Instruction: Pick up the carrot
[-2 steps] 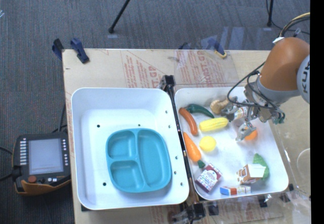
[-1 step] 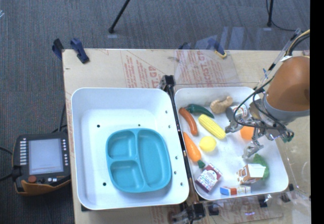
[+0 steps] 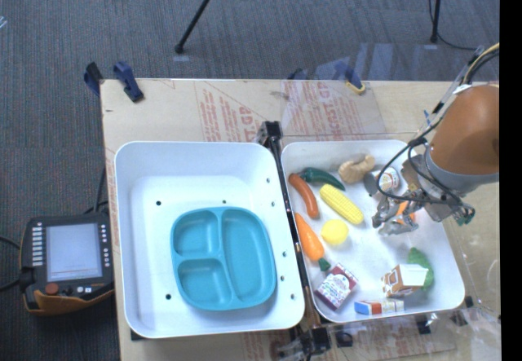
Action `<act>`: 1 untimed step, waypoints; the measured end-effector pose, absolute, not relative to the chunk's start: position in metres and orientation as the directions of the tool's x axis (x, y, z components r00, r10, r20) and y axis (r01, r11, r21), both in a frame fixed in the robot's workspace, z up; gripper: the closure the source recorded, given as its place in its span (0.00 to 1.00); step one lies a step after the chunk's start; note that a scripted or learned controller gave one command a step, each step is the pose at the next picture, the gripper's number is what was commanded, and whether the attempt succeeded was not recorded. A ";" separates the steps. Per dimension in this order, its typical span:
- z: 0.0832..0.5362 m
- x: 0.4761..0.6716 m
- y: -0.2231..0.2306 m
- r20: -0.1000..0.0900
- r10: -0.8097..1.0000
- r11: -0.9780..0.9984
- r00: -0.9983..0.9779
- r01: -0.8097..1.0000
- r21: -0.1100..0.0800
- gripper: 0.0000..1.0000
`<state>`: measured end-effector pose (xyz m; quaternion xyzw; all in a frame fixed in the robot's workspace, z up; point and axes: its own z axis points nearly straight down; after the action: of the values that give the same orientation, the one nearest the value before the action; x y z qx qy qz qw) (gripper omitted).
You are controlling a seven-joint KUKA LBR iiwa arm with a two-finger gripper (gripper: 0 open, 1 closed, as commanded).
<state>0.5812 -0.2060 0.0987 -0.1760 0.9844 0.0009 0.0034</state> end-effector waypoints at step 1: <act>0.101 0.532 -0.205 -0.001 -0.621 0.783 -0.783 -0.621 0.003 1.00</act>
<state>0.5319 -0.2049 0.1010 -0.3290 0.9443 0.0017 0.0002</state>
